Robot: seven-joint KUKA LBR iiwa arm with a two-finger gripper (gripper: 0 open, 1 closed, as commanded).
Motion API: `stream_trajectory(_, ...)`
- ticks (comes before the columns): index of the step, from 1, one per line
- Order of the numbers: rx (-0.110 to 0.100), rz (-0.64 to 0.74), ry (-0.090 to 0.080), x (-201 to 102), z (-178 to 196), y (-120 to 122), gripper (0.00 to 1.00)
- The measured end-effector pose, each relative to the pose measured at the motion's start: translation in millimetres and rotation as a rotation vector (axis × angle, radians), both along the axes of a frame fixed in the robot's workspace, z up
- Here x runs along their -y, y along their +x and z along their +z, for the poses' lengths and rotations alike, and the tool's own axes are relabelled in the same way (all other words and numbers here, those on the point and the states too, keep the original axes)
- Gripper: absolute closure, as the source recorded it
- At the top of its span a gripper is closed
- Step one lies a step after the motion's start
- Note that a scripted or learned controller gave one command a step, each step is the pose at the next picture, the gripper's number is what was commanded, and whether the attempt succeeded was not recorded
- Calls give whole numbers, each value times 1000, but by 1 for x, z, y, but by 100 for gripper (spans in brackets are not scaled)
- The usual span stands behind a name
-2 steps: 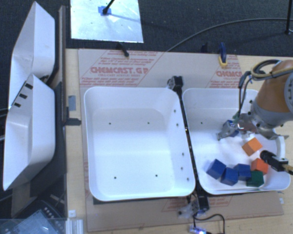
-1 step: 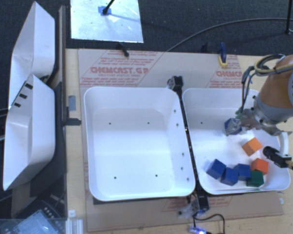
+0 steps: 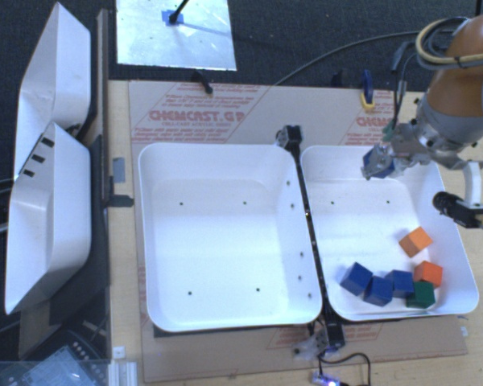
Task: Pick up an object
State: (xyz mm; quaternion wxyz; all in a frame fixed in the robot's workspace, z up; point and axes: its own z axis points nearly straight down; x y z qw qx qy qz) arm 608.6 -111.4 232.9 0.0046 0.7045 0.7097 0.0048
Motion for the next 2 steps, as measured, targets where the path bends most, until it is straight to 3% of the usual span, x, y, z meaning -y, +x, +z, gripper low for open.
stream_trajectory(1, -7, 1, 2, -79, 53, 25, 100)
stream_trajectory(2, -21, -3, 0, -140, -50, -38, 100)
